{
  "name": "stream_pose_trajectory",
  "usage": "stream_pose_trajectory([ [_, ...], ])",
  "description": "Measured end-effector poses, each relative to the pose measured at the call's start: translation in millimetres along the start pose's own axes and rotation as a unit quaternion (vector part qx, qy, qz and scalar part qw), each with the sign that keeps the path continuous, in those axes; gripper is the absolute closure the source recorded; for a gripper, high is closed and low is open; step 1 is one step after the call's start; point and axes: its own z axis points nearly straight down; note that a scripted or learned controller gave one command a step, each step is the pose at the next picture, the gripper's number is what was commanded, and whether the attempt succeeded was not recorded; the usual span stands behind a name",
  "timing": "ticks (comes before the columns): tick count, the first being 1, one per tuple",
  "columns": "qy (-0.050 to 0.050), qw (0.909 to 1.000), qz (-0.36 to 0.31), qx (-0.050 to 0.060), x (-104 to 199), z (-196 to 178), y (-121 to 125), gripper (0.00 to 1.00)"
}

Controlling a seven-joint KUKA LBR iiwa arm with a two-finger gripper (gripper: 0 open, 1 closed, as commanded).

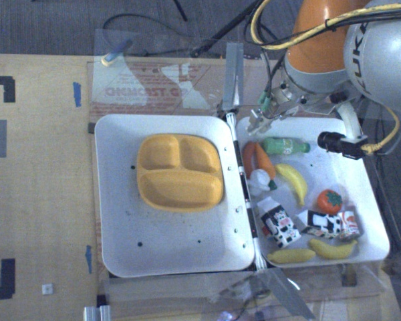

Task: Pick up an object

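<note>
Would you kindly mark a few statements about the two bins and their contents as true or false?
1. The yellow divided plate lies in the left white bin. True.
2. The green plastic bottle stands upright. False: it lies on its side in the right white bin.
3. The red tomato-like toy sits in the left bin. False: it is in the right bin.
4. Three yellow banana-shaped toys are in the right bin, one near its middle and two by its near edge. True.
5. The hand hovers over the divided plate. False: it is by the right bin's far left corner.
</note>
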Motion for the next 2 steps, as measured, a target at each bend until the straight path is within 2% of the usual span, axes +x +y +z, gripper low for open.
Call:
stream_pose_trajectory([
  [1,0.003,0.9856,-0.169,0.002,23,25,-81,1.0],
  [2,0.0,0.9983,-0.058,0.0,16,42,-7,1.0],
])
